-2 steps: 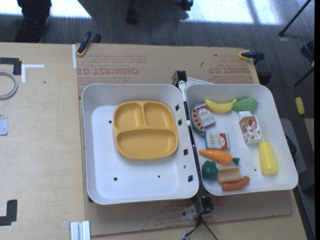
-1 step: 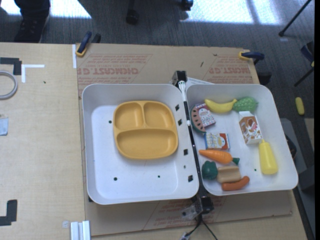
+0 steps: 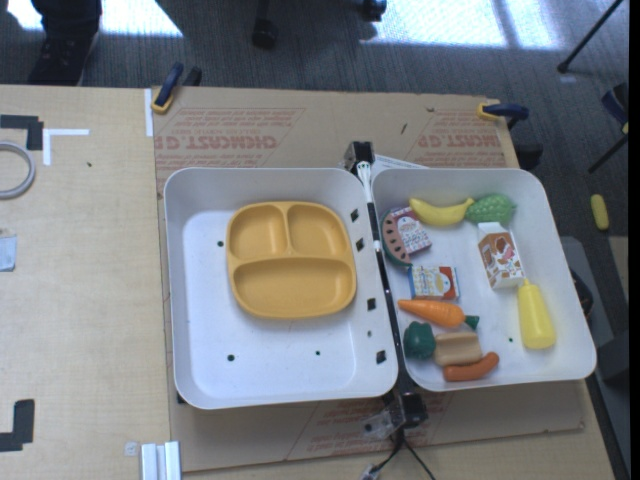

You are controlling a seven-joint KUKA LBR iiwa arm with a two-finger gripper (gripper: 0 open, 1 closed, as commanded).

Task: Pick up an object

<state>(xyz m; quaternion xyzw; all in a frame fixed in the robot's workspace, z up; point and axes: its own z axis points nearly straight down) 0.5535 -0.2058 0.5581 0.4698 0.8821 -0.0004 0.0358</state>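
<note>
The right bin (image 3: 560, 268) holds several toy foods. A yellow banana (image 3: 440, 211) and a green leafy vegetable (image 3: 491, 208) lie at its far end. A watermelon slice (image 3: 404, 236) rests near the divider. A small carton (image 3: 500, 257) and a yellow bottle (image 3: 535, 315) sit along the right side. A small box (image 3: 434, 283), an orange carrot (image 3: 436, 313), a green piece (image 3: 419, 340), a brown bread piece (image 3: 457, 348) and a red sausage (image 3: 470, 370) crowd the near left part.
The left bin (image 3: 195, 298) carries a yellow divided plate (image 3: 291, 259). Both bins rest on cardboard (image 3: 240, 133) over a wooden bench (image 3: 80, 298). Clamps (image 3: 168, 87) sit at the cardboard's far corners.
</note>
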